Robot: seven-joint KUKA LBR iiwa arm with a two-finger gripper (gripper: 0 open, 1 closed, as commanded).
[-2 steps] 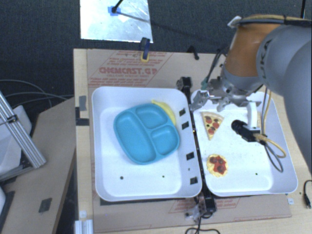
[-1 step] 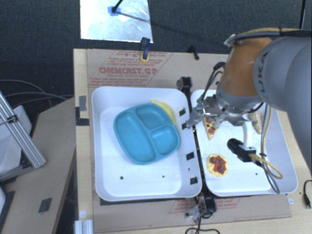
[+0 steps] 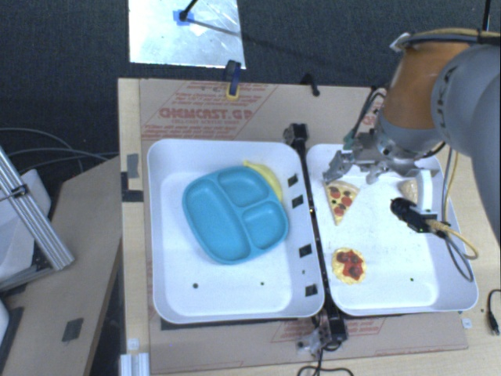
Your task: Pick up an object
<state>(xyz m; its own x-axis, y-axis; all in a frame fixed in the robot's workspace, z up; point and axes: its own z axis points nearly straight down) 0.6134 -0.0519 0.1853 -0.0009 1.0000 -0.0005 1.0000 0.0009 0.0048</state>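
**Right bin, far end: claw open above pizza slice**

Item 1, gripper (image 3: 352, 174): on the grey arm (image 3: 458, 92) reaching in from the right; hangs over the far end of the right bin (image 3: 391, 284); its two fingers stand spread apart with nothing between them.

Item 2, pizza slice (image 3: 342, 200): lies flat in the right bin, far left part, just near of the gripper's fingertips, point toward the near side.

Item 3, small round pizza (image 3: 348, 264): same bin, near left part, apart from the slice.

Item 4, beige piece (image 3: 408, 187): same bin, far right part; too small to tell what it is.

Item 5, blue divided tray (image 3: 235, 214): middle of the left bin (image 3: 180, 288); a yellow banana (image 3: 266, 177) lies at its far right edge, partly behind it.

Item 6, printed cardboard sheet (image 3: 203, 110): under both bins.
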